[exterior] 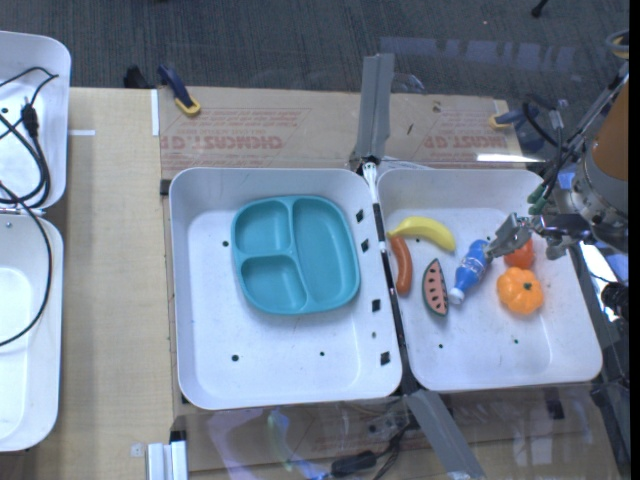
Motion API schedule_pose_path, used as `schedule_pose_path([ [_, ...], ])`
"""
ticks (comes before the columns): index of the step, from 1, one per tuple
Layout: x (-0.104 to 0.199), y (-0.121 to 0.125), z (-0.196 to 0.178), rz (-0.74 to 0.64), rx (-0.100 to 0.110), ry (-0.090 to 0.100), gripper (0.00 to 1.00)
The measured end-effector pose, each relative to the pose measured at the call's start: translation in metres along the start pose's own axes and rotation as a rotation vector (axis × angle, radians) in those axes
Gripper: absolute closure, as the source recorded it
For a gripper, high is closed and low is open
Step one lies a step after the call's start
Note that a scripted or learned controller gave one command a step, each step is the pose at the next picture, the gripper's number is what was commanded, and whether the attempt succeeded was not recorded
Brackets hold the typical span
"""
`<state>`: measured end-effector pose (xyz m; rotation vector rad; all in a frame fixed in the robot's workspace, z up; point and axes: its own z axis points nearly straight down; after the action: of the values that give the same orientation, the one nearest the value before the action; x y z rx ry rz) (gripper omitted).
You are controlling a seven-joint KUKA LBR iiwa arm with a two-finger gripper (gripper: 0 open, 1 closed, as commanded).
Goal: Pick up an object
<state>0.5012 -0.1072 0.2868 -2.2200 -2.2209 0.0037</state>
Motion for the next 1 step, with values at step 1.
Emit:
schedule_pose_path([
  [1,0.01,0.0314,0.1502,0.004,0.002,0.001,0.0],
])
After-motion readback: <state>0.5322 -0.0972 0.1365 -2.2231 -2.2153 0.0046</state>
